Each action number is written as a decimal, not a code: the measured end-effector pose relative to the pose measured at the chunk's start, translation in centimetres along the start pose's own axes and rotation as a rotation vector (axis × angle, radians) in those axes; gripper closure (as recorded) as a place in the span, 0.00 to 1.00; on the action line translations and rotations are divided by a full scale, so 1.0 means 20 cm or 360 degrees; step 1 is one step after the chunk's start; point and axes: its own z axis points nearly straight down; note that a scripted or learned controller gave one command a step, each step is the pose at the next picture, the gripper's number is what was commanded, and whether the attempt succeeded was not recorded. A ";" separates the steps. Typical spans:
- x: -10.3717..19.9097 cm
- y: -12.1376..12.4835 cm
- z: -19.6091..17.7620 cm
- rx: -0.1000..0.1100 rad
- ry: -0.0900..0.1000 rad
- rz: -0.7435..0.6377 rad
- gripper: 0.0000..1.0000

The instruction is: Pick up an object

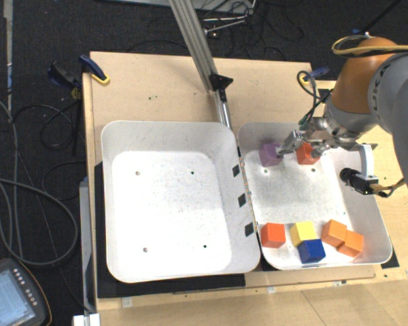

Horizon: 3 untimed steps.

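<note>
Pincer [294, 149] is down low in the right bin [326, 260], between the purple block [269, 153] on its left and the red block [306, 154] on its right, and whether it grips either I cannot tell. Nothing looks lifted, so the pick appears undone. Arm [370, 87] bends in from the right, wrist tipped downward.

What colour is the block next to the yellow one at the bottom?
Blue. The block sits just below the yellow block in the right bin, camera view.
</note>
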 end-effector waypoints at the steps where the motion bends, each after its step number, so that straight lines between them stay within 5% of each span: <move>1: 0.00 0.01 -0.05 -0.0007 -0.0002 -0.0003 1.00; 3: -0.03 0.06 -0.48 0.0025 0.0007 -0.0005 1.00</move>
